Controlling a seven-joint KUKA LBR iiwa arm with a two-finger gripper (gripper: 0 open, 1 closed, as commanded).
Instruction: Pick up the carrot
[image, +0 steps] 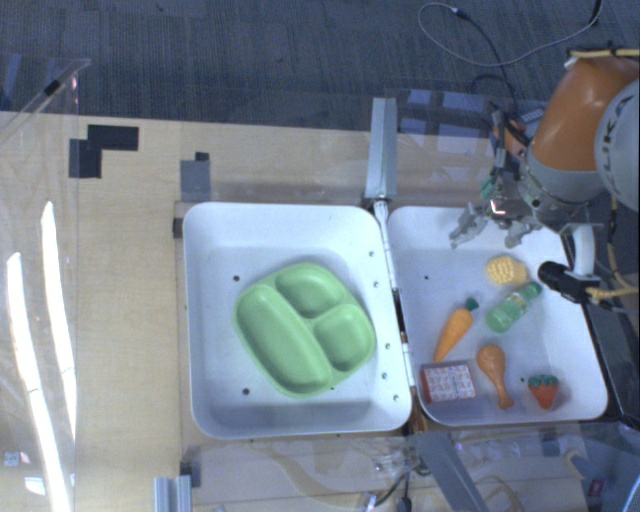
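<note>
Hovering over right bin's far edge, jaws spread apart, grasping nothing. Lying tilted mid-bin, well apart from jaws: carrot (green top pointing away), just beside green bottle, near corn and drumstick.

A pale wooden counter stands on dark grey carpet floor, with bright light glare at left
</note>
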